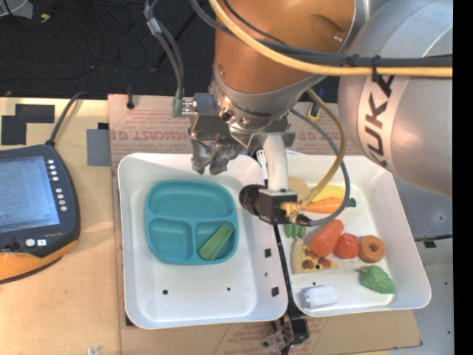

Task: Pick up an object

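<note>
My gripper (212, 160) hangs over the far edge of the left bin (140, 272), just above the far rim of a teal divided plate (181, 209). A green wedge (216, 242) lies in the plate's near right compartment. Nothing shows under the gripper's tip. In the right bin (406, 272) lie a yellow banana (330, 193), an orange carrot (323, 207), two red pieces (325, 237), a donut (372, 248), a pizza slice (309, 262), a green leafy piece (378, 279) and a white item (319, 296).
A tablet (33, 198) in an orange case rests on the bench to the left of the bins. The arm's large body covers the far side of both bins. A dark divider (279, 265) runs between the bins.
</note>
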Tool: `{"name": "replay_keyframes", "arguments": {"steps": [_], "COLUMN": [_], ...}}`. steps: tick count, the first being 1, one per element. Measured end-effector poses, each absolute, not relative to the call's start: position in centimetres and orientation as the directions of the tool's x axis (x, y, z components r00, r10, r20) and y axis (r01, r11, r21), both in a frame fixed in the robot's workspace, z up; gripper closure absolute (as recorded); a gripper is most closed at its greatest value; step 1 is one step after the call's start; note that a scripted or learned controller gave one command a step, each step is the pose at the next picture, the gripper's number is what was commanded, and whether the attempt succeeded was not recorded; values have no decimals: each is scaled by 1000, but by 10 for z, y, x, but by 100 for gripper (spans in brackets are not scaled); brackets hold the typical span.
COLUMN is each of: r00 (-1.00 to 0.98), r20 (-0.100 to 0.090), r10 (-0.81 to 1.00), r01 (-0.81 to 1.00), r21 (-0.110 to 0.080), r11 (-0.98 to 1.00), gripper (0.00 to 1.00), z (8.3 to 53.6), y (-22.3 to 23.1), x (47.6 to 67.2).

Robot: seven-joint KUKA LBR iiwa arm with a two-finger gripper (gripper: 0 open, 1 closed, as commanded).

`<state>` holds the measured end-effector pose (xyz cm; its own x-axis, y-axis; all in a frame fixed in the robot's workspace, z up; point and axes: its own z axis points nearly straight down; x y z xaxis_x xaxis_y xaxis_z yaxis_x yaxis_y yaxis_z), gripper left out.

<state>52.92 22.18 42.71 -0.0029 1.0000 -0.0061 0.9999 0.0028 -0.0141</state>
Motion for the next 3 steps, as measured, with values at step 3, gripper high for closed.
{"name": "replay_keyframes", "arguments": {"steps": [3], "r00": [3], "r20": [-1], "r10": [1000], "r01": [1000], "r21": [-3], "r11": [-3], "gripper": [100], "z": [539], "y": [164], "x": [494]}}
